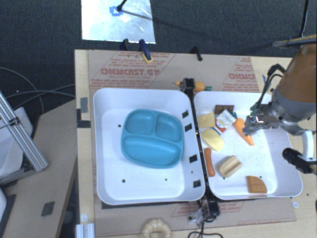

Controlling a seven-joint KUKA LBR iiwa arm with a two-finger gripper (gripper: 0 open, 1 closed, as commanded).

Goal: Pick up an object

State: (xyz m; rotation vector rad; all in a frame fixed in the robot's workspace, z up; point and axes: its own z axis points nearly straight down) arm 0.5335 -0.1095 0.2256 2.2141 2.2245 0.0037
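Hovering over the carrot [244, 131] at the right bin's [290, 190] twelve o'clock, the pincer [252, 124] should descend centred; its opening cannot be told.

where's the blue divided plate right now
The blue divided plate lies flat in the middle of the left bin in the camera view, across the centre divider from the food toys, with the hand over the right bin.

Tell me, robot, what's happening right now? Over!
Gripper low in right bin, over the carrot; grasp unconfirmed. Bread roll, sausage loose nearby. Blue tray in left bin.
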